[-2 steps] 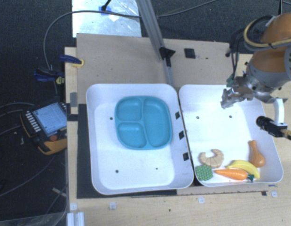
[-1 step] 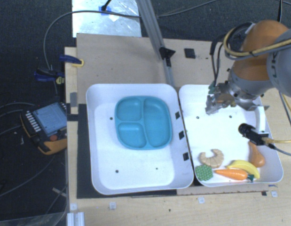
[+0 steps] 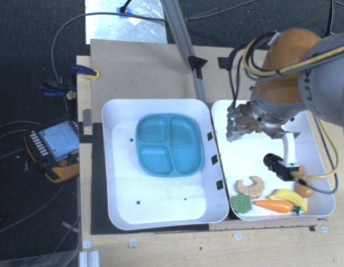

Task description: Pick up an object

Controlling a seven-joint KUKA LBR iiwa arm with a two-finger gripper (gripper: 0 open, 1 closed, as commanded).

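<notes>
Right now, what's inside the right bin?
In the right bin, near its front wall, lie a croissant, a green broccoli piece, a carrot and a banana. The gripper hangs over its far end, and the arm covers the floor there.

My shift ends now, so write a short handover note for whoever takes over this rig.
Gripper: above the far part of the right bin, on the side next to the left bin; no object seen held.
Things: croissant, green vegetable, carrot and banana lie along the right bin's near edge; blue divided plate sits in the left bin.
Done: nothing picked up yet.
Left: descend on one item, grip it, lift it.
</notes>
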